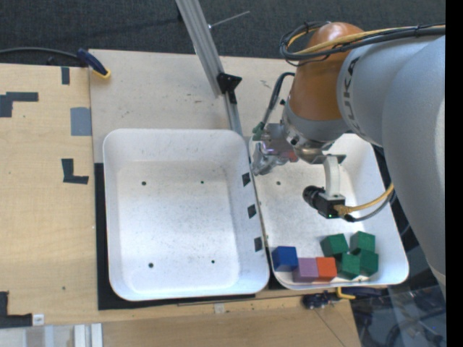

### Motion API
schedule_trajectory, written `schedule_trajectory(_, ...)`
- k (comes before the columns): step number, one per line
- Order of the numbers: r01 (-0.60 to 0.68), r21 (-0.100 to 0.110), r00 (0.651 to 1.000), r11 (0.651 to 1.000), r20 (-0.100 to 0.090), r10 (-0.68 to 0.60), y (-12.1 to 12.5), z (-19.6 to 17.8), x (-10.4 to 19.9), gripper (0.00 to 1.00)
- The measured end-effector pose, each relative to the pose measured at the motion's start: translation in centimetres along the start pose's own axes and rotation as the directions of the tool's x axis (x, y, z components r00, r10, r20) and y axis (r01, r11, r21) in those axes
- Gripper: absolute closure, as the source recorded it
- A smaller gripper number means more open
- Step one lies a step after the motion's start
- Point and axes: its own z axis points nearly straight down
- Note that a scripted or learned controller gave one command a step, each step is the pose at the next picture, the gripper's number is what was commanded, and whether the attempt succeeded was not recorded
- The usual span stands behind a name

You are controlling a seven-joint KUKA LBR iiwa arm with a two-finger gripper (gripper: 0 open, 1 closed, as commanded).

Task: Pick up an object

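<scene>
Several small blocks lie along the near edge of the right bin [318,284]: a blue block [285,258], a purple block [308,268], an orange block [326,267] and a cluster of green blocks [352,254]. My gripper [263,157] hangs at the far left side of the right bin, next to the wall shared with the left bin. It is well away from the blocks, and I see nothing between its fingers. The big grey arm with its orange band covers the right bin's far right part.
The left bin [116,194] sits beside the right one on a black mat. A slanted metal rail [205,45] runs from the top down to the bins' shared far corner. A blue and yellow clamp [94,62] lies on the bench at the far left.
</scene>
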Motion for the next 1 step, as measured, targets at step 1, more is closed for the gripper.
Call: schedule_trajectory(1, 0.000, 0.000, 1.000, 1.000, 0.000, 0.000, 0.90, -0.96, 5.68, 1.00)
